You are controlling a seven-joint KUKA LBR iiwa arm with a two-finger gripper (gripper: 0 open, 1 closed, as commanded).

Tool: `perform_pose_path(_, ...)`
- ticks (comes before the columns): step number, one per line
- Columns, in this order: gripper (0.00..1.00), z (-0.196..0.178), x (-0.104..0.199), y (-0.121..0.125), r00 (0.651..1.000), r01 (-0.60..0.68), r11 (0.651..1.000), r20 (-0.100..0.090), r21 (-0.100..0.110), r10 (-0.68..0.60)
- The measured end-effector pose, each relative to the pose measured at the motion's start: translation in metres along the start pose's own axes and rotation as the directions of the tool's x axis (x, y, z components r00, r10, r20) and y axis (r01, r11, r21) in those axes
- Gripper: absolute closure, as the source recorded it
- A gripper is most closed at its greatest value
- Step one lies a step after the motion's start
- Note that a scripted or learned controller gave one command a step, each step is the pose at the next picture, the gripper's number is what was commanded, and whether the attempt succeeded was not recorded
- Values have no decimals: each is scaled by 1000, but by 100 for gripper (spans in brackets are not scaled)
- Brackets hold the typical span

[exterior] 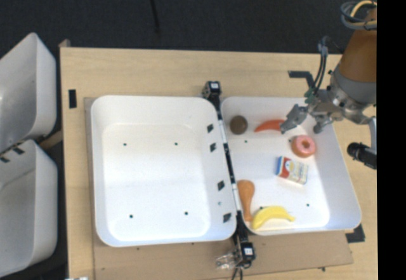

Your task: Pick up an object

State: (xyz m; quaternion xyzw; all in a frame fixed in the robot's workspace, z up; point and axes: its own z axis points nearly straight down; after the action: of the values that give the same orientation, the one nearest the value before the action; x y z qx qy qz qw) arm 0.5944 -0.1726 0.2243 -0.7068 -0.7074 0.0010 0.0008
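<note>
While the arm (pixel 358 60) is reaching in from the right, the gripper (pixel 306 121) is hanging over the far part of the right bin (pixel 339 206) with its two grey fingers spread apart, nothing showing between them. One fingertip is sitting just beside the right end of the red pepper (pixel 269 125); whether it is touching cannot be told. A pink ring-shaped donut (pixel 303 146) is lying just below the gripper. Near the divider a round brown ball (pixel 238 124) is resting left of the pepper. Toward the middle a small printed carton (pixel 292 170) is lying flat. At the near edge an orange carrot-like piece (pixel 245 194) is lying beside a curved yellow banana (pixel 272 216). Alongside, the left bin (pixel 152 231) is showing smooth white plastic.
</note>
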Motion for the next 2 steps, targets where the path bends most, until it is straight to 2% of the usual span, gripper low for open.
perform_pose_path(1,0,-161,42,42,1000,7,1000,4,-21,-7)
perform_pose_path(2,0,-305,65,82,1000,5,1000,5,-19,-5)
